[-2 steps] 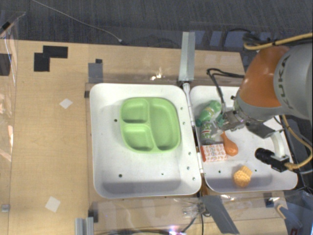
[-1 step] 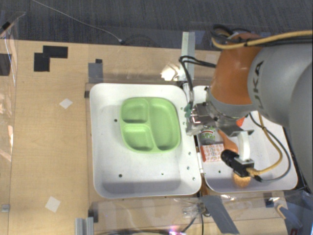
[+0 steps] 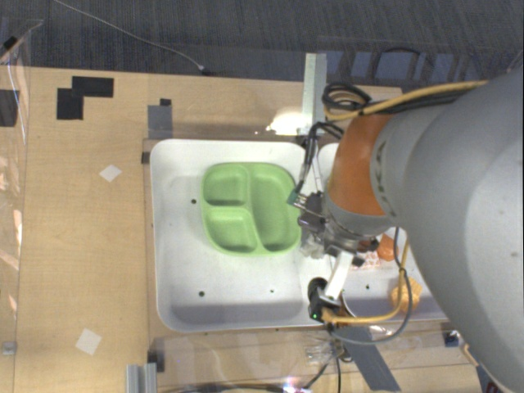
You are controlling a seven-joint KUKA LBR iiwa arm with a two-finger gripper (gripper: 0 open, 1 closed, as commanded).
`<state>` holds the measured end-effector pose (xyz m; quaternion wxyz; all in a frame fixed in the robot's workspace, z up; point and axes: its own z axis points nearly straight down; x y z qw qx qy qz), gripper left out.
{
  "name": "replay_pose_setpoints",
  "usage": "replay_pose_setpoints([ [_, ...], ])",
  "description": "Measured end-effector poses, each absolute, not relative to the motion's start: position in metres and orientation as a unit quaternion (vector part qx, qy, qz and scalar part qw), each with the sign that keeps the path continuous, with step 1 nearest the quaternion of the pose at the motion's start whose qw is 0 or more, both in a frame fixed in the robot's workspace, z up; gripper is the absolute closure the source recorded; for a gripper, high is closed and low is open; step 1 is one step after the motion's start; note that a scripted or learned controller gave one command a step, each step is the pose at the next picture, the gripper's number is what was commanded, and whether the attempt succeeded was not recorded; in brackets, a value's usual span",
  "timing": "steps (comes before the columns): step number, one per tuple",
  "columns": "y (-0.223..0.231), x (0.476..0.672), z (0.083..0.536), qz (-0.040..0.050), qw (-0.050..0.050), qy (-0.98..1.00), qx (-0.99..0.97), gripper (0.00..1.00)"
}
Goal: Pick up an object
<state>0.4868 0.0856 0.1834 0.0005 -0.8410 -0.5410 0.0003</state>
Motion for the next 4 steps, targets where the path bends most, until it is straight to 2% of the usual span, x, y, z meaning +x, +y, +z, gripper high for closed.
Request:
replay_pose_setpoints([
  [2,0.055,0.487,0.190,-0.0003,0.000,-0.230,-0.973,1.00],
  [4,0.114,0.487,0.210,-0.0003,0.001,-0.102,-0.995,1.00],
])
